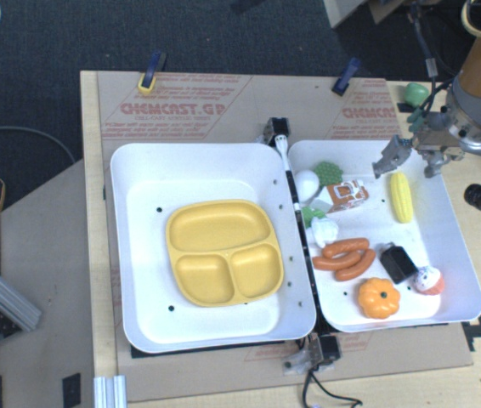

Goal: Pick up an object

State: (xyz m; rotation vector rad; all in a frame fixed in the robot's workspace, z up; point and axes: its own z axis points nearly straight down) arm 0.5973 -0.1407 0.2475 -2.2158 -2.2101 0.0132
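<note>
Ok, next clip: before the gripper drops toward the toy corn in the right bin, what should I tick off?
1. Gripper open: ok, its fingers stand apart.
2. Gripper holding nothing: ok, no object between the fingers.
3. Gripper above the yellow toy corn cob: ok, roughly; it hangs near the cob's far end.
4. Cob free of neighbours: ok, bare floor of the right white bin around it.
5. Height above the cob: cannot tell.
6. Yellow divided plate out of the way: ok, it lies in the left white bin.
</note>
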